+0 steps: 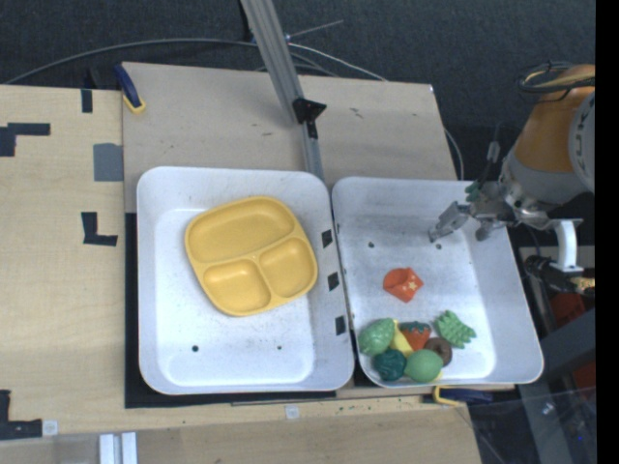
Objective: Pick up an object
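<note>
Fingers [451,222] parted, holding nothing, poised over right bin [503,288], apart from red block [402,283] lower left.

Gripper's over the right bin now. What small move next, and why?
Probably shift the gripper toward the red block and descend: the block lies alone mid-bin, apart from the toy pile in the near corner, so it looks the easiest grasp.

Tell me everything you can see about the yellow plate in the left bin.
The yellow plate is a plastic-looking divided dish with rounded corners and three compartments, one large and two smaller. It lies flat, right side up and turned at an angle, on the floor of the left bin, toward its upper middle. Nothing sits in it.
</note>
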